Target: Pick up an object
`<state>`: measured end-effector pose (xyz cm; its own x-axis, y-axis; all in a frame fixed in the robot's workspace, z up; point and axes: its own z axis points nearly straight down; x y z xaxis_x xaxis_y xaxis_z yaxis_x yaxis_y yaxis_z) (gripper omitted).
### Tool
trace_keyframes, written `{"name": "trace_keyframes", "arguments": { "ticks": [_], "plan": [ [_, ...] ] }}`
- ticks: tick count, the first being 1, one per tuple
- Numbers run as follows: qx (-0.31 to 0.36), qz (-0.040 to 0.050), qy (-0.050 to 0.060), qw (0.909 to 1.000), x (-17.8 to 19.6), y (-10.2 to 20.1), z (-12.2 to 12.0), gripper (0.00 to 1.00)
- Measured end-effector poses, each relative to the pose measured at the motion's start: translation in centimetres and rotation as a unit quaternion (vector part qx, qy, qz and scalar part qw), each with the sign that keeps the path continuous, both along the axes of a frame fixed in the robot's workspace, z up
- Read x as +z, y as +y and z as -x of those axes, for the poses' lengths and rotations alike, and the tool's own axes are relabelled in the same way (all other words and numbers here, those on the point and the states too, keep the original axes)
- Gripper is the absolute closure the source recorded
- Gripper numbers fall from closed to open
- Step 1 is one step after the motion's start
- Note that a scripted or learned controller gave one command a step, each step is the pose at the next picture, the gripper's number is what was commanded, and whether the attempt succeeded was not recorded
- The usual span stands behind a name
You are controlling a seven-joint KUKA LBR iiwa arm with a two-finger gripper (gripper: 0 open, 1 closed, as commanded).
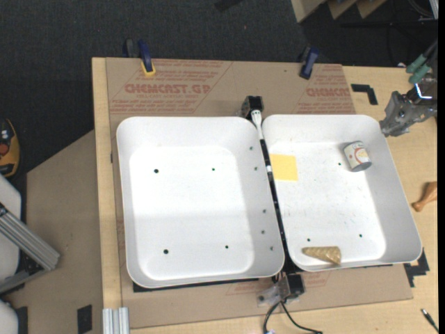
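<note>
In the right bin (389, 186) lie three objects. A flat yellow square (284, 167) rests near the bin's left wall. Toward the far right corner sits a small grey and white round object (357, 156). A tan wedge-shaped piece (322, 255) lies by the front rim. My gripper (396, 122) hangs at the right edge of the view, just outside the bin's far right corner, apart from all three objects. Its tip is small and dark.
The left bin (132, 186) stands beside the right one on a brown board (208, 82). Blue clamps (145, 56) (309, 62) hold the board's far edge. A brown object (424, 199) lies on the bench right of the right bin.
</note>
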<state>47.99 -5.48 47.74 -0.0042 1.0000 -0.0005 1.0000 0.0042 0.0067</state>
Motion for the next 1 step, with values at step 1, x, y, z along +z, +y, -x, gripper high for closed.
{"name": "trace_keyframes", "arguments": {
  "ticks": [1],
  "plan": [
    [0.001, -0.0007, 0.005, 1.0000, -2.19, 4.51, 0.05, 1.00]
  ]
}}
